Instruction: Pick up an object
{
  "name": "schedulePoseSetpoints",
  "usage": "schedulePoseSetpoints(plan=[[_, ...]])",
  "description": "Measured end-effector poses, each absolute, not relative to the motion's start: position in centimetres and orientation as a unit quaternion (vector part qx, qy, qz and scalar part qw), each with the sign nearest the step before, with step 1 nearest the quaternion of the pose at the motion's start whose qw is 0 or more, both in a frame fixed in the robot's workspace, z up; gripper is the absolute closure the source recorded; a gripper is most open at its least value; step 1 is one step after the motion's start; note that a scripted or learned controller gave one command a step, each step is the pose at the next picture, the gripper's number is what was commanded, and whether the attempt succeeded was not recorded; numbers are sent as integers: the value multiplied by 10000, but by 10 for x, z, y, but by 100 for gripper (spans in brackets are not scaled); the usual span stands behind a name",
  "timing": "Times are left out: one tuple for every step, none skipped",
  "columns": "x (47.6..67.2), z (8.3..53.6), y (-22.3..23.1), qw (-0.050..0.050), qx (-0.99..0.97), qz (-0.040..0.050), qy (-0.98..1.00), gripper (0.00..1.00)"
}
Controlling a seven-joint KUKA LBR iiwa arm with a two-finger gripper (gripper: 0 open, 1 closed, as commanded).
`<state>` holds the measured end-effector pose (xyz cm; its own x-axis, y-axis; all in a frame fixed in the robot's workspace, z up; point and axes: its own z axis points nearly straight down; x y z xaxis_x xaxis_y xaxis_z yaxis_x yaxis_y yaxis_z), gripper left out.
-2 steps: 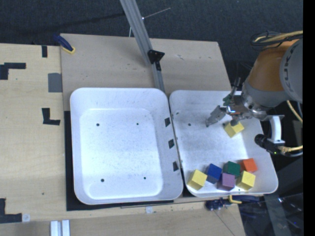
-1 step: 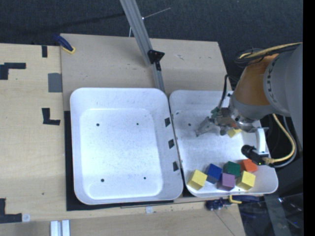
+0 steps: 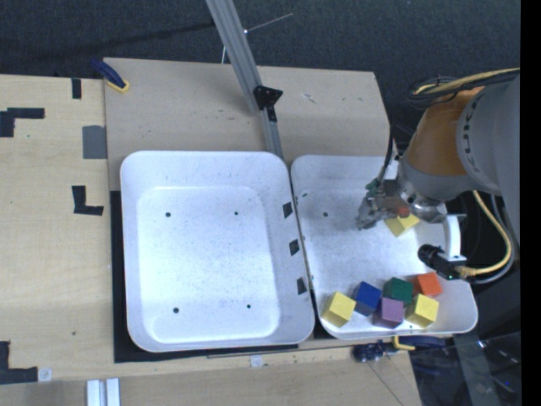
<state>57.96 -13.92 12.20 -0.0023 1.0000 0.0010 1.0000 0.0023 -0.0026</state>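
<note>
My gripper (image 3: 369,213) hangs over the upper middle of the right bin (image 3: 334,244), under the grey wrist and orange band. A yellow block (image 3: 401,224) lies just to its right, partly under the wrist; whether it is held is unclear. Along the bin's front edge sit several blocks: yellow (image 3: 340,308), blue (image 3: 367,297), green (image 3: 397,290), purple (image 3: 391,310), orange (image 3: 428,284) and another yellow (image 3: 425,309).
The left bin (image 3: 207,252) stands beside the right one, their rims touching. A grey metal pole (image 3: 245,57) slants down from the top to the bins' back edge. Cables loop beside the arm at the right.
</note>
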Motion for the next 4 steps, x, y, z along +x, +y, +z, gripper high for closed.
schedulePoseSetpoints(plan=[[591, 174, -137, -17, -7064, -11, -7078, 100], [595, 221, -145, -18, -7066, -9, -7076, 100], [596, 247, -144, -8, -7064, -7, -7078, 100], [602, 246, -101, 5, -7051, 0, -7091, 100]])
